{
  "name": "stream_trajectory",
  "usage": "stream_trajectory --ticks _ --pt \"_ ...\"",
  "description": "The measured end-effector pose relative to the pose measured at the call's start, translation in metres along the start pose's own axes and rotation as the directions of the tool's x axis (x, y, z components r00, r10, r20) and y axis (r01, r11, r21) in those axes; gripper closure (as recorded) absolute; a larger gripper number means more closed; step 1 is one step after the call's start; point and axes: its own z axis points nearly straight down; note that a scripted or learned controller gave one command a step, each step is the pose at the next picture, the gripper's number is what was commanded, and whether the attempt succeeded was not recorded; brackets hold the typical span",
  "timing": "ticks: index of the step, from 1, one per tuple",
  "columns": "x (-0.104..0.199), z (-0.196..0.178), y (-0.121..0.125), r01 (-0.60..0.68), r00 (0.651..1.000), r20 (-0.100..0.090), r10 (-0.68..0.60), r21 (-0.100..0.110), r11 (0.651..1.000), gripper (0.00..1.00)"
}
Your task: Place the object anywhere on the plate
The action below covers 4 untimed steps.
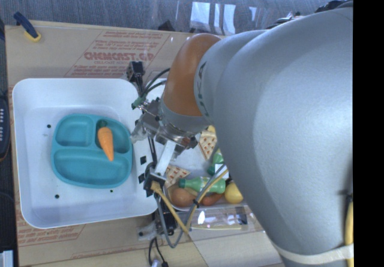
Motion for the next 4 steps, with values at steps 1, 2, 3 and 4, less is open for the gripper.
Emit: stream_trajectory --ticks 1,2,3,4 --pt "0.001 -0.009 -0.001 0.012 1.000 0.001 -0.012 0.007 1.000 1.00" --pt "0.020 -0.007 -0.031 0.003 1.000 0.002 -0.003 0.004 1.000 1.00" --pt "0.040 -0.022 -0.056 0.008 1.000 -0.004 -0.008 -0.001 1.000 1.00" --pt "0.039 -0.022 -0.056 0.008 1.000 -0.003 -0.008 -0.001 1.000 0.00"
